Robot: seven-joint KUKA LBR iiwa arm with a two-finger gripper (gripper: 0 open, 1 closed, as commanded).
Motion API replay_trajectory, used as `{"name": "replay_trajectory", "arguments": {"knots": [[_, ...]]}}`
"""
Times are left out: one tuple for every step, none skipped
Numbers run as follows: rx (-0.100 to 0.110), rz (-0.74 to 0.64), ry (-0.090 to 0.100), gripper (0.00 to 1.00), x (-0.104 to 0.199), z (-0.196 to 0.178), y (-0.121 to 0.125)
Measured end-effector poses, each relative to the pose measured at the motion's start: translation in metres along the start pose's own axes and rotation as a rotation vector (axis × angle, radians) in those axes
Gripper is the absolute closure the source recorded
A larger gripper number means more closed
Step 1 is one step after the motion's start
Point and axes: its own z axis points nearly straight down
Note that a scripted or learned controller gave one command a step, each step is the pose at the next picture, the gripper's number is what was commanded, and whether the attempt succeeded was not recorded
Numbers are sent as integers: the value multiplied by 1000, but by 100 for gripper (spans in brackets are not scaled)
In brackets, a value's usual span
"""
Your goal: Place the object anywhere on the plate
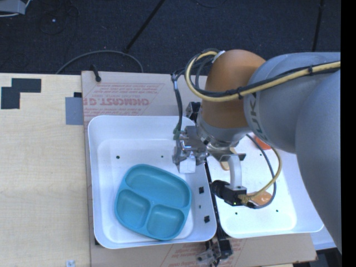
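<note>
A blue divided plate (154,201) with three compartments lies in the left white bin (105,143), toward its front. My gripper (186,160) hangs over the right side of that bin, just above the plate's far right corner. The wrist and orange band hide most of it. An orange object (265,197) shows in part in the right bin (289,216), behind the cable. Another small orange-red bit (257,142) peeks out from under the arm further back.
The wall between the two bins (210,204) runs just right of the plate. A cardboard sheet (128,96) lies under the bins, with the wooden bench (39,177) to the left. The arm covers most of the right bin.
</note>
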Motion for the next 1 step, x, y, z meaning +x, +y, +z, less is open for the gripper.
{"name": "replay_trajectory", "arguments": {"knots": [[-2,4,-2,0,-2,-1,1]]}}
